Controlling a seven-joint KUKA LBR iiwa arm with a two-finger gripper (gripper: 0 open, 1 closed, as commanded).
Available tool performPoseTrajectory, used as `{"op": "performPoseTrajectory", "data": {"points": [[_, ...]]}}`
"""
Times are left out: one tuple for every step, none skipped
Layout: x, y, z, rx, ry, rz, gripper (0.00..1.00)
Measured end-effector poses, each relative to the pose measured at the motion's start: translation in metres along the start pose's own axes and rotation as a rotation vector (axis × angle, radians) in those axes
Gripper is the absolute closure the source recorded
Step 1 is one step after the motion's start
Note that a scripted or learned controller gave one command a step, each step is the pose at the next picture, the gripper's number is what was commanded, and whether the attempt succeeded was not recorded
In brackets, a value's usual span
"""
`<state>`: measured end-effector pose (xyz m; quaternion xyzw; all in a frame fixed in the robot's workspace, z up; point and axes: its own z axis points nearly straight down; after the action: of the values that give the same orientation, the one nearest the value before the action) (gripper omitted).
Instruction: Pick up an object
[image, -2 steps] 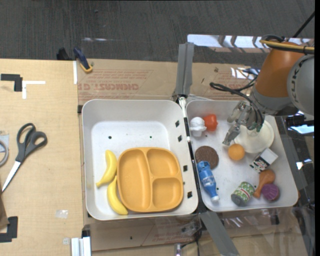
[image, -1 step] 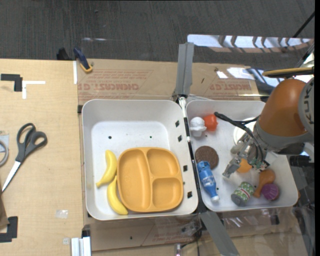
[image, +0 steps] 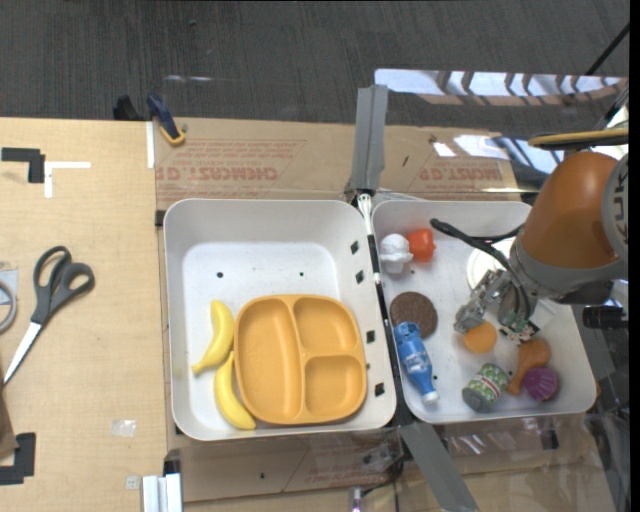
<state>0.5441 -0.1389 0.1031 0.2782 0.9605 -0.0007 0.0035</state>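
Right bin (image: 560, 405): arm (image: 575, 225) reaches in from three o'clock, orange band bulking over the wrist. Claw (image: 487, 312) hangs low over the middle of the bin, tilted, its tip just above a small orange ball (image: 480, 338). Whether the claw is wide or narrow I cannot tell; the metal parts blur together from here, and nothing sits visibly between them. My guess is the ball is the target, since it lies directly at six o'clock of the claw, touching or nearly so.

Other candidates, all loose on the bin floor: brown round disc (image: 414, 312) at nine o'clock of the claw; blue bottle (image: 414, 362) lying along the left wall, white cap toward six; small green can (image: 487, 386) near the front wall; carrot-shaped toy (image: 530, 361) and purple ball (image: 541, 382) close together at five o'clock; white figure (image: 395, 252) with a red piece (image: 422, 244) beside it at the back left corner. Scattered, not stacked, which should leave room for a straight-down grab.

Left bin (image: 180, 300): orange divided plate (image: 298, 358), three compartments, with two bananas (image: 222, 365) curved along its nine o'clock edge, one above the other. Well apart from the arm.

Surface: light wooden table (image: 90, 400), flattened cardboard (image: 250, 165) under the bins' far side. Scissors (image: 45, 300) lie on the table far toward nine o'clock. Blue-and-orange clamp (image: 166, 120) at the table's back edge. Dark carpet (image: 250, 50) beyond.

Risk, as I judge it: the ball could roll off under a tilted approach.
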Motion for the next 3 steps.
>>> {"op": "performPoseTrajectory", "data": {"points": [[0.021, 0.046, -0.129, -0.001, 0.002, -0.066, 1.0], [0.021, 0.046, -0.129, -0.001, 0.003, -0.065, 0.0], [0.042, 0.016, 0.005, 0.001, 0.005, 0.095, 0.0]]}}
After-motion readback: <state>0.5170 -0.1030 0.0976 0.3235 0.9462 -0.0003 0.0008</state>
